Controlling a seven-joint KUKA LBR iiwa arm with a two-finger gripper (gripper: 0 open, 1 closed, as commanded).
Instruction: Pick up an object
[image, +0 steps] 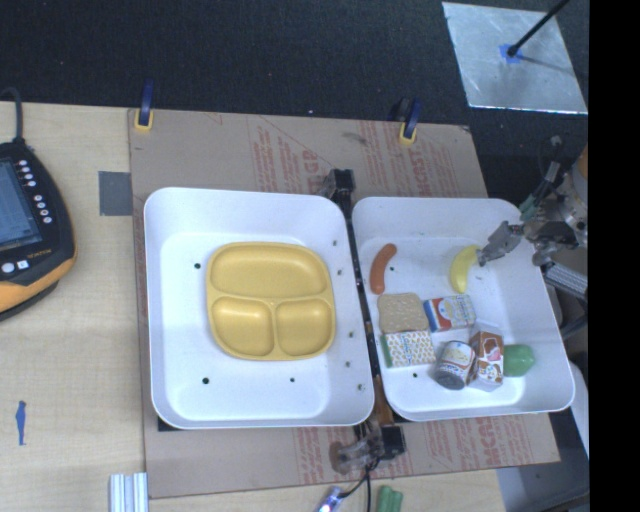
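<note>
Though jaws (490, 252) sit at right bin's (560, 400) upper right, whether spread or clenched: cannot tell. Lemon (462, 267): touching or just beside tip, lower left. Likely light, hard plastic toy, smooth, rounded, apt to roll; grip across narrow middle.

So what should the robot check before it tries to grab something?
1. Gripper near a target: ok, it sits beside the yellow lemon-like toy in the right bin.
2. Toy already held: not ok, nothing seen between the fingers.
3. Room around the yellow toy: ok, the toy sausage and the bread slice lie apart from it.
4. Other toys crowded: not ok, the can, the small carton and the green toy lie packed together.
5. Drop spot: ok, the yellow divided plate sits in the left bin.
</note>
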